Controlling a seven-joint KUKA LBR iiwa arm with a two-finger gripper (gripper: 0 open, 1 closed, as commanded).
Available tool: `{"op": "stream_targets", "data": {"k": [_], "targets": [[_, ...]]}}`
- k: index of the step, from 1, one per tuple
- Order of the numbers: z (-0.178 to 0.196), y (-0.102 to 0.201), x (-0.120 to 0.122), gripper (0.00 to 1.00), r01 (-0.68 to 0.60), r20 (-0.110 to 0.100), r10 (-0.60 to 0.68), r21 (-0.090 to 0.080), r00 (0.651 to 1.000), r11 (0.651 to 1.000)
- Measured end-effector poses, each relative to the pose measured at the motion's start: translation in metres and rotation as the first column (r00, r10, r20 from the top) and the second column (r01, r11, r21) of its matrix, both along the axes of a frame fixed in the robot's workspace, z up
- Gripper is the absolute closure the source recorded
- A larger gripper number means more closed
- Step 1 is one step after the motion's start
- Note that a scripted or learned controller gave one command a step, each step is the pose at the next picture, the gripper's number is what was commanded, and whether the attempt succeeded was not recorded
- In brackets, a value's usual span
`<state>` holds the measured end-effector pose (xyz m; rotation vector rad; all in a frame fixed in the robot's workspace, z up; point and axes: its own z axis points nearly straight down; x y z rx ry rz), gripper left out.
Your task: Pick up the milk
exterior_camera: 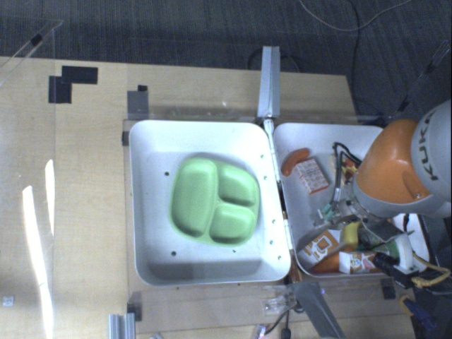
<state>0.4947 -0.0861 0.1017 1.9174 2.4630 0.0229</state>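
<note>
Arm (395,171) low over right bin (304,136), claw state hidden by wrist, cannot tell. Milk carton (311,175) beside sausage (295,160). Green tray (215,200) in left bin (152,189).

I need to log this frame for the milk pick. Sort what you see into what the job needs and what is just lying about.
Job:
- small white milk carton with red print, in the right white bin
- grey arm with orange band, above that bin

Lying about:
- reddish sausage
- green three-compartment plastic tray in the left white bin
- white bottle with orange label
- brown packet
</note>
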Motion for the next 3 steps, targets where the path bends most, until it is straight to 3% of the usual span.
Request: {"op": "stream_targets", "data": {"k": [1,2,3], "targets": [[-0.011,-0.012,0.001,1.0,0.104,-0.011,-0.104,0.006,0.995,0.995],[0.084,0.07,-0.006,1.0,0.187,-0.019,-0.187,0.003,0.982,0.982],[0.084,0.07,-0.006,0.0,0.187,-0.019,-0.187,0.003,0.982,0.982]]}}
